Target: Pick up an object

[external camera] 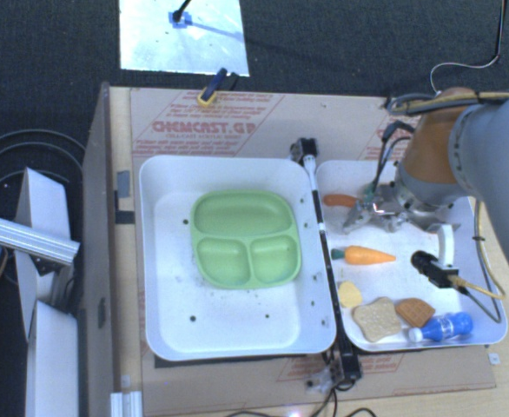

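Both white bins, the left bin [163,320] and the right bin [489,324], look like smooth plastic with a soft shine. The green tray [244,237] looks like matt plastic, smooth and not glossy. The carrot [369,254] looks like smooth orange plastic. The bread slice [377,318] looks rough and dull. The blue bottle [441,327] is shiny. The board [211,124] under the bins looks like brown cardboard, flat and matt. The floor [46,42] looks like dark, rough carpet. The arm [489,150] has a smooth grey shell.
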`<action>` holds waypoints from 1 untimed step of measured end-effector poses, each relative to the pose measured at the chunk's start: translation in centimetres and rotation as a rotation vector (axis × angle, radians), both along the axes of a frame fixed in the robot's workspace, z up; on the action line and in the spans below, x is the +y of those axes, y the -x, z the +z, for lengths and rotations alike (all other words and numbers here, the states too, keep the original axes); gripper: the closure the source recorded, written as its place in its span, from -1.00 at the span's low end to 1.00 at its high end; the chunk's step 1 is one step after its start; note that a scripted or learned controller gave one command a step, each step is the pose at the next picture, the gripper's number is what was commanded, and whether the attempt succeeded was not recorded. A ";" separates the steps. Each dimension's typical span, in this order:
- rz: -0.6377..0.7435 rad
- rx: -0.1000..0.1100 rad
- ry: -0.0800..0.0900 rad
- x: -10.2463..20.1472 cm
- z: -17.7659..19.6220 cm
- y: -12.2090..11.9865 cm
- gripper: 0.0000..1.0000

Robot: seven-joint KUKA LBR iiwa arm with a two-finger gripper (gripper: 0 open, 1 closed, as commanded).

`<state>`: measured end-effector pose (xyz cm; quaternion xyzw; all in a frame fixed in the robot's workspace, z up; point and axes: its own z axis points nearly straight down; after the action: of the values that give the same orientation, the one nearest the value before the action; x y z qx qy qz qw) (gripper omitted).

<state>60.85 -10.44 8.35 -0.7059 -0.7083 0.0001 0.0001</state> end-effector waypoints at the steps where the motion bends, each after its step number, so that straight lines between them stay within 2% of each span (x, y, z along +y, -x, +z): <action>1: -0.003 0.000 -0.001 2.0 0.1 10.2 -1.00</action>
<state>50.61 -8.41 8.41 -0.7068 -0.7074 -0.0001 0.0004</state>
